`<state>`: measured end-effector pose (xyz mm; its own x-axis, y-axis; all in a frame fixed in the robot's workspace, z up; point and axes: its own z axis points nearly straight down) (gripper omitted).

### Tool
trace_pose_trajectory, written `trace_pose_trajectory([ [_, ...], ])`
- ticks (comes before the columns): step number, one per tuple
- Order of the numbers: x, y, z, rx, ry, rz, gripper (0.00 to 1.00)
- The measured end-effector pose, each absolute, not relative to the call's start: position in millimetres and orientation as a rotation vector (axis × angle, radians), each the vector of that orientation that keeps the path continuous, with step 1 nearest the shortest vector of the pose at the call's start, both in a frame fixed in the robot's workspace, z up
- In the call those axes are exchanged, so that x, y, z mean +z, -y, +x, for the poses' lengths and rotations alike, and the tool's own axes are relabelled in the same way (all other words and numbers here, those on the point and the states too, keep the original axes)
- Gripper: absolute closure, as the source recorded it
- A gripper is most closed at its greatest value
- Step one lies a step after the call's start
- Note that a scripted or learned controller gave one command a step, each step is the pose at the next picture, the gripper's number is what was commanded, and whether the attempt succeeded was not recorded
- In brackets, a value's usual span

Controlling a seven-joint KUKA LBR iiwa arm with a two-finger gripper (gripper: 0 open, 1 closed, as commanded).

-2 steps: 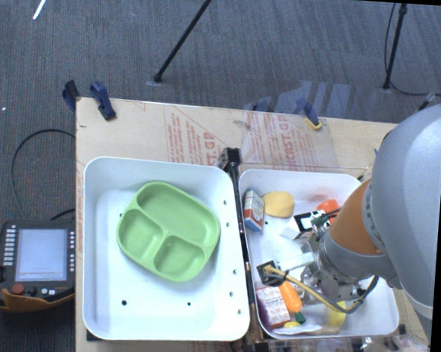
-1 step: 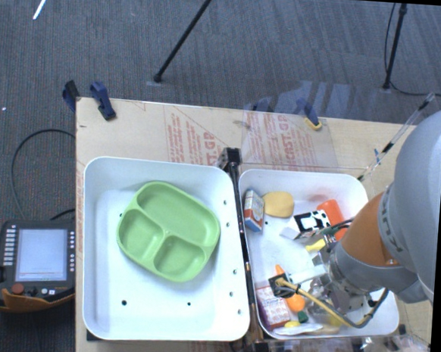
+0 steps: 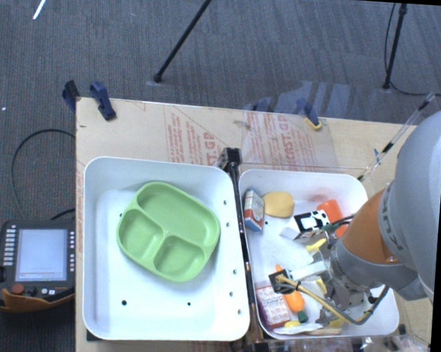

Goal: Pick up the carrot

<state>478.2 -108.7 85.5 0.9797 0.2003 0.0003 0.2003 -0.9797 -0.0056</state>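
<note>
Camera view: the carrot (image 3: 294, 299) lies just left of the gripper (image 3: 331, 300); whether it grips cannot be told.

The desk (image 3: 201, 132) is seen as a flat brown cardboard-like surface with red print. 2 shallow white bins are set side by side on it, touching along their inner edges: the left bin (image 3: 98, 276) and the right bin (image 3: 356, 188). A blue clamp (image 3: 102, 100) is fixed at the desk's far left corner, and another clamp (image 3: 310, 118) sits on its far edge.
</note>
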Motion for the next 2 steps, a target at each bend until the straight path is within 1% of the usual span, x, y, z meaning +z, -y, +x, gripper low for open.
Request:
trace_pose_trajectory([
  [1, 84.8, 81.7, 477.7, 0.004, 0.319, -3.119, 0.0],
  [2, 89.7, 84.1, 475.7, 0.024, 0.312, -3.114, 1.0],
])
